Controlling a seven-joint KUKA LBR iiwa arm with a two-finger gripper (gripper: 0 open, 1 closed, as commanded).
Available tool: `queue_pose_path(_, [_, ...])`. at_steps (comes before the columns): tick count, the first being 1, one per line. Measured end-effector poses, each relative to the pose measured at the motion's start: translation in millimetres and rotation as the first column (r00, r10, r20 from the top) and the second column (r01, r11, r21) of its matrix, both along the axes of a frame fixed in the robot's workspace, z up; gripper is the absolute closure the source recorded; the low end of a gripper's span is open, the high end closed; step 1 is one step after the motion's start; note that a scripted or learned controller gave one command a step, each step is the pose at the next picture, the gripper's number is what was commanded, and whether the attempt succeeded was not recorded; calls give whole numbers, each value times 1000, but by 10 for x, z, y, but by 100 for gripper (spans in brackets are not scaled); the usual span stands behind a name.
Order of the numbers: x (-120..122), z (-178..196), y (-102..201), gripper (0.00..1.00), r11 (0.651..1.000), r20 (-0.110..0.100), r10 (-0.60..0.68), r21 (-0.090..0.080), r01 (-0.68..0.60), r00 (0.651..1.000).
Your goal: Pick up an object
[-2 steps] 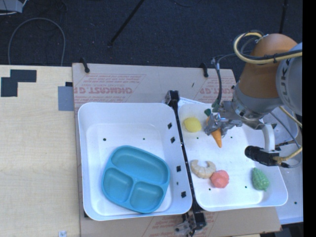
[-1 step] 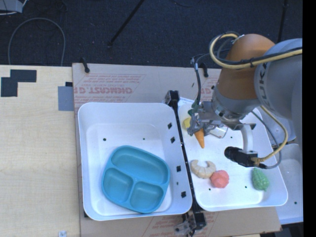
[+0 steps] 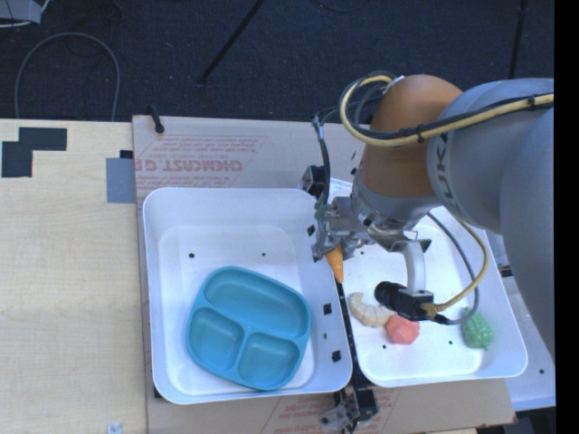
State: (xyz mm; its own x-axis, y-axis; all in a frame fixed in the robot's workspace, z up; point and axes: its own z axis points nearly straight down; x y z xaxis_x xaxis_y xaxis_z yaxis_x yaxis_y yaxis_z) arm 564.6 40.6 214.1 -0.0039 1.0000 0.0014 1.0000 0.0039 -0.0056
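Progress: the pick looks partly done, as a judgement. A small orange cone-shaped object, carrot-like, hangs directly below the gripper, its upper end between the dark fingers at the left edge of the right-hand white bin. It appears gripped, so the fingers stand narrow, closed on that orange piece. Whether it has left the bin floor cannot be told from this slant; its tip sits close to the divider between the bins. What is left, by my reading: raise it clear and confirm the hold.

Other loose items, all below and to the right of the gripper: a pale cream curved piece, a soft red lump touching it, a green knobbly lump further right near the bin wall. A blue moulded tray with three compartments lies below-left of the gripper, in the left-hand white bin.

Arm pose: the grey arm with orange band reaches in from the right, wrist bent downward, gripper pointing down over the right bin's left rim. Yellow and black cables loop round the wrist.
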Motion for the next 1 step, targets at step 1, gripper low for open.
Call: queue_pose_path(1, [-78, -29, 439, 100, 1000, 0, 0, 0, 0, 1000])
